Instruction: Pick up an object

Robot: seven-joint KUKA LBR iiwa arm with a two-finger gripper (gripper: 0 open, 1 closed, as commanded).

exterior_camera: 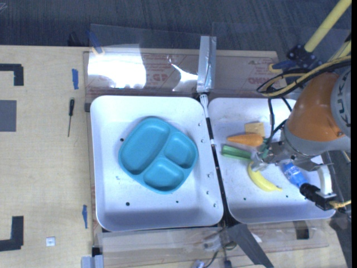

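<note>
hovering fingers [260, 162] just above the banana [264, 181], right bin [240, 205].

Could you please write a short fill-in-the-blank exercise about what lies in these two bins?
1. The blue divided plate lies in the ____ bin.
2. The banana in the right bin has the colour ____.
3. The carrot lies next to a ____ vegetable.
4. The plate has ____ compartments.

Missing words: left; yellow; green; three
</note>
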